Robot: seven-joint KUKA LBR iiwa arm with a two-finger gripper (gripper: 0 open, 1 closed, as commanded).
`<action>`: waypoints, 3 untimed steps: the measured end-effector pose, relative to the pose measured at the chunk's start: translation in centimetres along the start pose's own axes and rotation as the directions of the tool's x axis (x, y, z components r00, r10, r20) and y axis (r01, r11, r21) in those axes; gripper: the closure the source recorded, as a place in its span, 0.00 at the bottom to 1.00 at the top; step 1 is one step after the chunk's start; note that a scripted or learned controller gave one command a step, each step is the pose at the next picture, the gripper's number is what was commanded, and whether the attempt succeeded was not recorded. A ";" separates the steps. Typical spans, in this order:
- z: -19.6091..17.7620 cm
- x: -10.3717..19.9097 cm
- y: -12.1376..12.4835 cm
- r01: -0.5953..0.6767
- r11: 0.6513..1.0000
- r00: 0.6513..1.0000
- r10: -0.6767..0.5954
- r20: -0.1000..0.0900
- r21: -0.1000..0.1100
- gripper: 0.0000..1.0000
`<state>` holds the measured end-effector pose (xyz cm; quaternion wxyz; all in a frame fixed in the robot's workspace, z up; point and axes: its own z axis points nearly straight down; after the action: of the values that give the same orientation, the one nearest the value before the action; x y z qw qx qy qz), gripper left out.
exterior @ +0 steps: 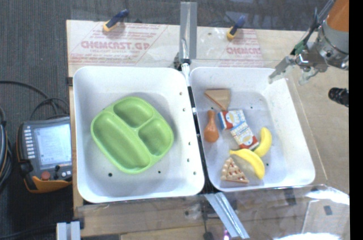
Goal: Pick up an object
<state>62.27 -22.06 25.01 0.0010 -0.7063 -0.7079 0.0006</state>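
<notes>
Six toy foods crowd right white bin (300,137); I see two-finger gripper (290,70) w/ fingers apart, empty, over its far rim. Risk: clutter deflects grab.

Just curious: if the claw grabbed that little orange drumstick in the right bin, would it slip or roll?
The drumstick looks like smooth toy plastic, so probably stiff and light. Its rounded, tapering shape might slip from the gripper, or roll if nudged.
</notes>
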 end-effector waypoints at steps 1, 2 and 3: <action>10.2 0.7 -5.3 0.100 0.995 0.995 -0.100 0.000 0.001 0.00; 15.5 1.0 -8.8 0.115 0.993 0.993 -0.115 0.000 -0.004 0.00; 14.6 1.1 -8.6 0.115 0.993 0.993 -0.115 -0.002 -0.007 1.00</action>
<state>53.61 -20.99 10.45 -0.0005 -0.6642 -0.7476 -0.0025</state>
